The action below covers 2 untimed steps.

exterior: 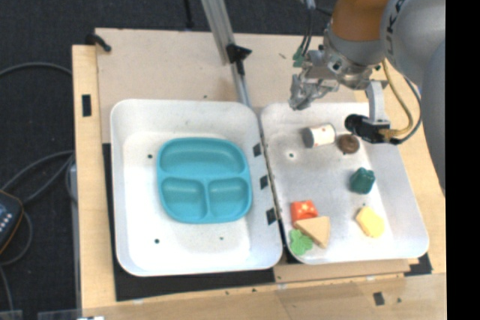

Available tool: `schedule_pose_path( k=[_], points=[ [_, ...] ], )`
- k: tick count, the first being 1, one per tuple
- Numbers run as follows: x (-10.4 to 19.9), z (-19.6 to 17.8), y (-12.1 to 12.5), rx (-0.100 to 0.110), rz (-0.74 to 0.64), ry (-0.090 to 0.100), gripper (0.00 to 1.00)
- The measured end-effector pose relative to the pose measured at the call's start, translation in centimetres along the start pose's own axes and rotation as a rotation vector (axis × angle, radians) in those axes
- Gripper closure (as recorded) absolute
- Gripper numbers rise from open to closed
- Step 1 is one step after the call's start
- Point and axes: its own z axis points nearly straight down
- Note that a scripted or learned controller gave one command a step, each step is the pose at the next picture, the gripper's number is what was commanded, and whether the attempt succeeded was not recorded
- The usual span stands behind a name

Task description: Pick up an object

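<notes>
Gripper (303, 96) poised over the right bin's (409, 195) upper left rim, finger state impossible to tell. White cylinder (320, 135) lying just below and right of it, in the bin's upper part, not held.

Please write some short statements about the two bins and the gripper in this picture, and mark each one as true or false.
1. The blue tray lies in the left bin. True.
2. The gripper holds the yellow block. False: the block lies in the right bin, far from the gripper.
3. The white cylinder lies in the right bin. True.
4. The green block lies in the blue tray. False: it lies in the right bin.
5. The gripper is above the right bin's far edge. True.
</notes>
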Motion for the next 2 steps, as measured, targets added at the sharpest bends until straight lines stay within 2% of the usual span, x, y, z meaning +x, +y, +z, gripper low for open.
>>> schedule_pose_path(
  k=[1,2],
  points=[
    [4.5,0.8,-0.5,0.001,0.001,-0.001,1.0],
    [9.0,2.0,-2.4,0.003,0.001,-0.001,1.0]
  ],
)
